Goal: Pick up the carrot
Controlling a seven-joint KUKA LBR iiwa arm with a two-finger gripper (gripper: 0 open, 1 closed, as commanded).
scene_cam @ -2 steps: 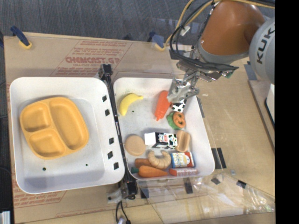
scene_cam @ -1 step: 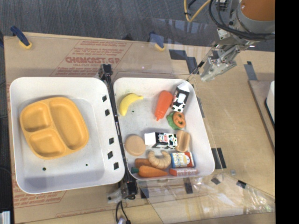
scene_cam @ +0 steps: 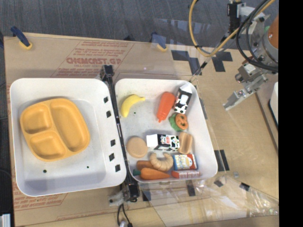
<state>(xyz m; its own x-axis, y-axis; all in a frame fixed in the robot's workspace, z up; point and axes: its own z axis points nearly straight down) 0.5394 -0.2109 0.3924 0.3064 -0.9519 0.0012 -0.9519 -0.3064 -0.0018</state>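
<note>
Meanwhile, the Carrot Lies Untouched in the Right Bin

Seen from the camera above the bench, two shallow white bins sit side by side on a cardboard-covered surface. The left bin carries a yellow compartment tray, lying flat towards its upper left. The right bin is crowded with toy food. The carrot rests in its upper middle, orange, tilted a little off upright, with its narrow end pointing down. Just to its right, touching or nearly so, stands a black-and-white milk carton. A yellow banana lies to the carrot's left, apart from it. Just below the carton sits a small pretzel-like orange piece. Lower down are a second small cow-print carton, a round tan bun, a hot dog bun, a croissant, a small labelled bottle and a long orange-red piece along the bottom wall.

The arm comes in at the upper right, trailing black and yellow cables. Its gripper hangs over the bare bench, outside the right bin and well apart from the carrot. Nothing is between its fingers; how wide they stand cannot be told from this angle.
</note>
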